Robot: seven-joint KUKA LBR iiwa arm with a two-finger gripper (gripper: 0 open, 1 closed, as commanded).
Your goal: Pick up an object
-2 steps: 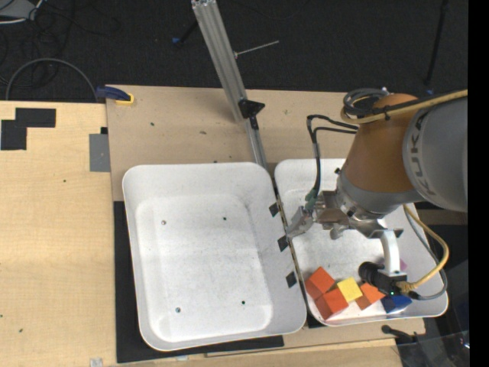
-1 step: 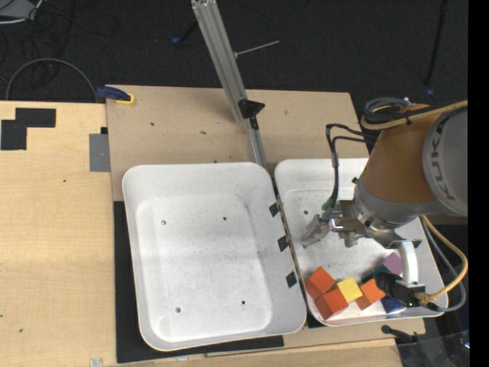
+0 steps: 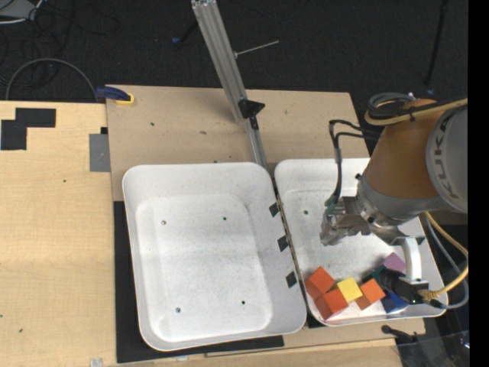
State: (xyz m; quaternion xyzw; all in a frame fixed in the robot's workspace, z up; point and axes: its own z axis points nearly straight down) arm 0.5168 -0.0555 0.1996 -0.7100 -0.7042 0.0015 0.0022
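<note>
The objects are sitting clustered in the near end of the right bin [image 3: 306, 182]: a red-orange block [image 3: 322, 279] leaning against a red block [image 3: 332, 303], a yellow block [image 3: 350, 290] just to their right, an orange block [image 3: 372, 291] beside that, a blue piece [image 3: 394, 304] at the near right corner, and a purple piece [image 3: 395, 263] a little farther back. The blocks are touching or nearly touching one another along the bin's near wall.

The gripper [image 3: 337, 229] is hanging over the middle of the same bin, farther back than the blocks and apart from them, with nothing showing between its fingers; whether it is spread or pressed together cannot be told from this angle. The arm [image 3: 409, 167], its orange band facing the camera, is reaching in from the right above the bin's far right part.

The left bin [image 3: 153, 186] is lying just beside the right one on the desk [image 3: 176, 121]. A slanted aluminium rail [image 3: 221, 52] is rising from the far side between the two bins.
</note>
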